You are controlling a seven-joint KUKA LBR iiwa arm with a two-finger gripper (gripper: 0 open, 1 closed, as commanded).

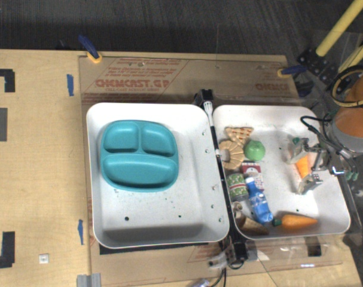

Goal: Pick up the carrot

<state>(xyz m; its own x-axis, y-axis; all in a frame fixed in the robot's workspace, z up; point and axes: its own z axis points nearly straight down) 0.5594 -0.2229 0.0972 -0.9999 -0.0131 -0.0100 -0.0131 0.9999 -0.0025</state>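
The carrot, orange with a green stub at its left end, lies flat along the front wall of the right bin, near the front right corner. My gripper is farther back in the same bin, near its right wall and well apart from the carrot. Its fingers stand open on either side of a small orange piece that lies on the bin floor. Whether they touch that piece is unclear.
The right bin's left half holds a green ball, a waffle-like toy, a blue bottle and a small can. A teal divided plate sits in the left bin. Cables hang by the right wall.
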